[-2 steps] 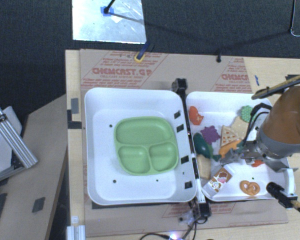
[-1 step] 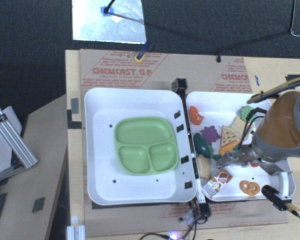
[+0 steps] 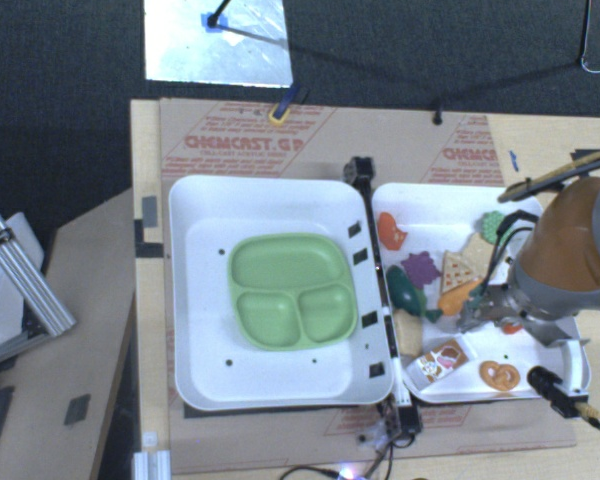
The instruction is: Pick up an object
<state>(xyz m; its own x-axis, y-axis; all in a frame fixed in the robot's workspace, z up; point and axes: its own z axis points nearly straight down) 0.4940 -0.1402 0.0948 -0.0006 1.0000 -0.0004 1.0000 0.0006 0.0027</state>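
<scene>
Here we log the arm (image 3: 570, 248) reaching in from the right, low over the right-hand white bin (image 3: 420, 196), its orange band bulking over that bin's right half. The gripper (image 3: 477, 313) sits at the arm's left end, down among the toys near the bin's middle. We cannot tell whether the jaws stand apart or together; the wrist body and shadow hide them, and we see nothing clearly clamped.

Candidate objects, taken relative to the jaws:
- orange piece (image 3: 458, 294): just to their left, touching or nearly so; we cannot tell which.
- tan wedge like a cracker (image 3: 458, 267): just beyond them, toward the bin's far side.
- purple leafy toy (image 3: 419, 267): further left of the jaws.
- dark green toy (image 3: 405, 294): left of the jaws, by the bin's left wall.
- orange-red toy (image 3: 390, 231): well left and beyond.
- light green knobbly piece (image 3: 492, 226): beyond the jaws, partly under the arm.
- small printed packet (image 3: 440, 359): nearer the camera than the jaws, to their left.
- pretzel (image 3: 499, 374): nearer the camera, slightly right.

The left-hand white bin (image 3: 195, 268) holds a green divided tray (image 3: 285, 258), well apart from the jaws.
</scene>
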